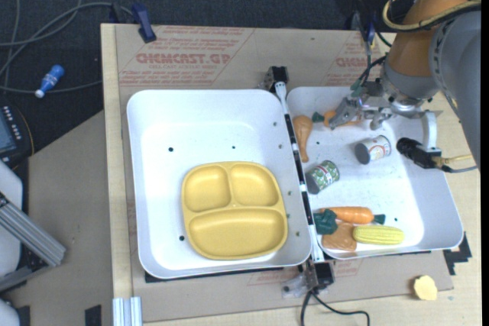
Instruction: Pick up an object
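The right bin (428,198) holds several toy items. A tan carrot-shaped piece (303,132) lies by its left wall. A green can (322,175) lies on its side below that, and a grey-white can (373,149) lies near the middle. At the front lie a carrot (353,215), a yellow corn cob (377,235) and an orange piece (338,241). My gripper (345,117) hangs low over the bin's back left part, just above the grey-white can. A small orange bit (329,117) sits right at its tip.
The left bin (153,126) holds a yellow divided plate (233,208). A black clip (276,77) sits at the back where the bins meet. A yellow scrap (425,287) lies on the bench at front right. A black fitting (416,152) juts from the arm over the right bin.
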